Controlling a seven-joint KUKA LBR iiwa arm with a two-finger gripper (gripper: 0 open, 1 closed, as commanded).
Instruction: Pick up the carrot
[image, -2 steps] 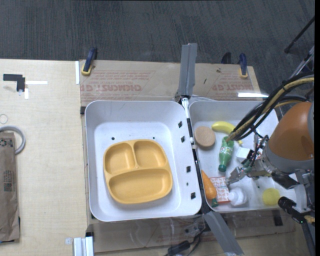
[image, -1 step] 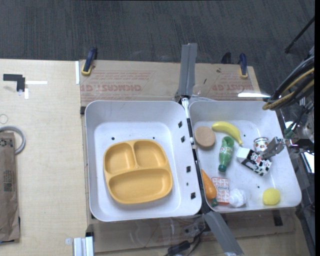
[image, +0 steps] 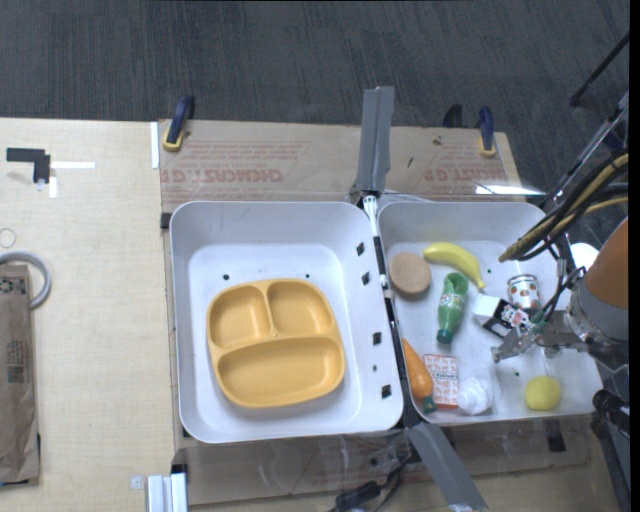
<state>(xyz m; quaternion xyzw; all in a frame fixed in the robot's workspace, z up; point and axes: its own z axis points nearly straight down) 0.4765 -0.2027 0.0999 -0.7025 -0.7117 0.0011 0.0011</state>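
Note:
The carrot (image: 417, 371) is orange with a green stub at its near end. It lies lengthwise against the left wall of the right bin (image: 470, 225), near the front. My gripper (image: 508, 347) hangs over the right half of the same bin, well to the right of the carrot and apart from it. It sits between a small black-and-white box (image: 496, 316) and a yellow lemon (image: 542, 393). Nothing of the carrot is near it.
The right bin also holds a banana (image: 455, 262), a green bottle (image: 450, 308), a round brown disc (image: 409, 273), a small can (image: 522, 292), a red-printed packet (image: 442, 373) beside the carrot and a white lump (image: 474, 396). A yellow divided plate (image: 276, 343) lies in the left bin (image: 200, 300).

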